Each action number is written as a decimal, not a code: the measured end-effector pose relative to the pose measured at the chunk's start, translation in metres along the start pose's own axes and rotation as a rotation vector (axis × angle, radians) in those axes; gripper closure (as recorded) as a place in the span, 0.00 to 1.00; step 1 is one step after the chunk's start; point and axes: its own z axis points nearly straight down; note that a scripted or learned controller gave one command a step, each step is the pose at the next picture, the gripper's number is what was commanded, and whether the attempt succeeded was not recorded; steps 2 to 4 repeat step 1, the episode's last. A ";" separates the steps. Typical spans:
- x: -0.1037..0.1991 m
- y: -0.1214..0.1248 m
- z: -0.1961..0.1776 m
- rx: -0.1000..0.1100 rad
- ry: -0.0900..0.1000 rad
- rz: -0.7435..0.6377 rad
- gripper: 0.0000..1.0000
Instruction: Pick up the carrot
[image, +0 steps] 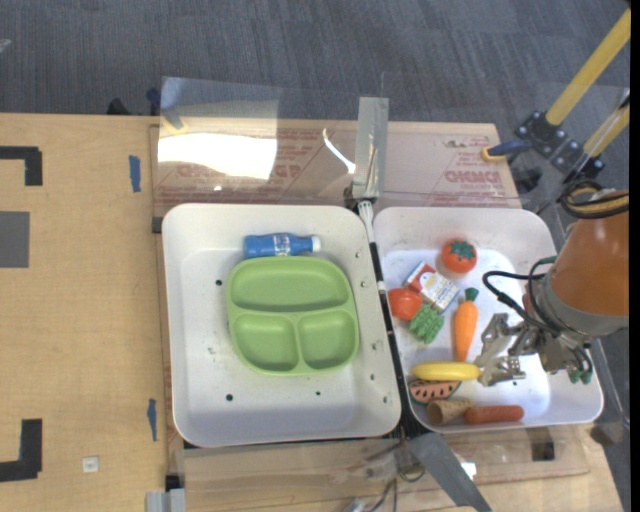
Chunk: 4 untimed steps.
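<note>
A: Where is the claw (497, 352) sitting, and what is it doing?

B: It is hanging low in the right bin (570, 400); its fingers are standing apart with nothing between them; the carrot (465, 327) is lying just to its left, upright in the view, green top away from us.

A: What is crowding it?

B: A banana (446, 372) is lying just below and left of the claw; a sausage (493, 413) is sitting below it; a tomato (459, 256) is resting farther up.

A: So how should it go in?

B: I am thinking it should be sliding left; straddling the carrot's middle across its width; staying clear of the banana before closing.
</note>
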 end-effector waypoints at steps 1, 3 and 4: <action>-0.050 0.014 0.031 0.014 -0.017 -0.135 1.00; -0.050 0.014 0.031 0.014 -0.017 -0.135 1.00; -0.050 0.014 0.031 0.014 -0.017 -0.135 1.00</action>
